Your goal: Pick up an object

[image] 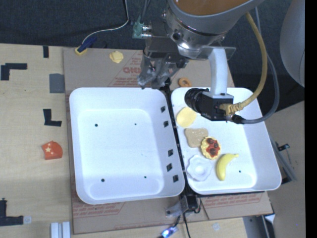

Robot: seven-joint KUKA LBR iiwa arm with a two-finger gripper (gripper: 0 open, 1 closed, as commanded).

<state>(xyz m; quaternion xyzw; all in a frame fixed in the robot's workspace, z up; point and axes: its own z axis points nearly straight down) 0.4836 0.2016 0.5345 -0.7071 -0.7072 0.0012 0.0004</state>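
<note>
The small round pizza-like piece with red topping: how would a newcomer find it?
Look in the right white bin, at the cluster of toy food near its left side. The round red-topped piece overlaps the tan toast slice, left of the yellow banana.

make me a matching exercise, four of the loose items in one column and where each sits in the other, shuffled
Items:
1. banana
2. red piece
3. small ring
4. pale yellow lump

Places:
A. on the cardboard behind the right bin, beside the tool
B. on the wooden bench, left of the left bin
C. inside the right bin, near its front
D. on the cardboard behind the left bin

Pairs: 1-C, 2-B, 3-A, 4-D
</note>
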